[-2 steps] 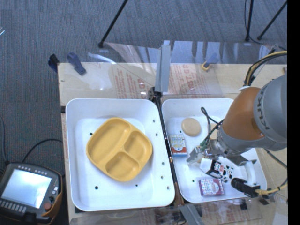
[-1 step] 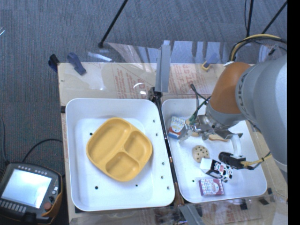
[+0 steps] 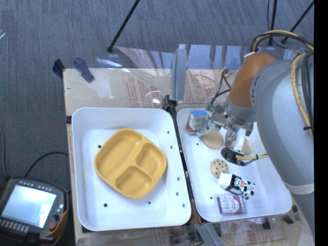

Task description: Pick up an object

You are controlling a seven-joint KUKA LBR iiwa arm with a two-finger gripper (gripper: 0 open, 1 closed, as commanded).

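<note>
The right bin (image 3: 277, 199) holds several small items. A blue and white carton (image 3: 197, 121) stands at its far left corner. Beside it lies a tan, bread-like piece (image 3: 211, 139). A chocolate-chip cookie (image 3: 219, 166) lies in the middle, a black and white cow-patterned carton (image 3: 239, 185) nearer the front, and a pink box (image 3: 230, 204) at the front edge. My gripper (image 3: 226, 129) hangs low over the far part of this bin, just right of the tan piece and the blue carton. The wrist hides what is under it.
In the left bin (image 3: 82, 137) a yellow divided plate (image 3: 130, 162) lies in the middle. A metal post (image 3: 178, 78) stands behind the gap between the bins. The grey arm (image 3: 287, 117) covers the right bin's right side. Another small tan piece (image 3: 246, 146) shows by the wrist.
</note>
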